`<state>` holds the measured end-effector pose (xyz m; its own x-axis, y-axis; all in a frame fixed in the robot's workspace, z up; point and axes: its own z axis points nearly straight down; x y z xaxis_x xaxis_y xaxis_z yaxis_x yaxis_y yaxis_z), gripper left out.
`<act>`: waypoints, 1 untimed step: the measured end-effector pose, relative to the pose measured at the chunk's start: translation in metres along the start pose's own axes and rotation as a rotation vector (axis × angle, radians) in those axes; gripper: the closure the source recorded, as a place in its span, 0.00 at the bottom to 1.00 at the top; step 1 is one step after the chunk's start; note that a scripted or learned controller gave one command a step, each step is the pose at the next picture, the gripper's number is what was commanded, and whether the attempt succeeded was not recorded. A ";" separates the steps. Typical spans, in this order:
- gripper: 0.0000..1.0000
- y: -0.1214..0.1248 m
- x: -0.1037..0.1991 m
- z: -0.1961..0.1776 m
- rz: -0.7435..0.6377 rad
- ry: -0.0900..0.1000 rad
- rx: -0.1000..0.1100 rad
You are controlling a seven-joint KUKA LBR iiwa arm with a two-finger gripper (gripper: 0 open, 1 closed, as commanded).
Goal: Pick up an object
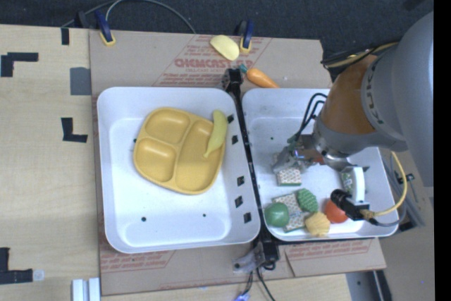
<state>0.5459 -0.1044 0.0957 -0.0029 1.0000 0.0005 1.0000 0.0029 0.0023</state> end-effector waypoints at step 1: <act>1.00 -0.013 0.054 -0.089 0.000 0.000 0.001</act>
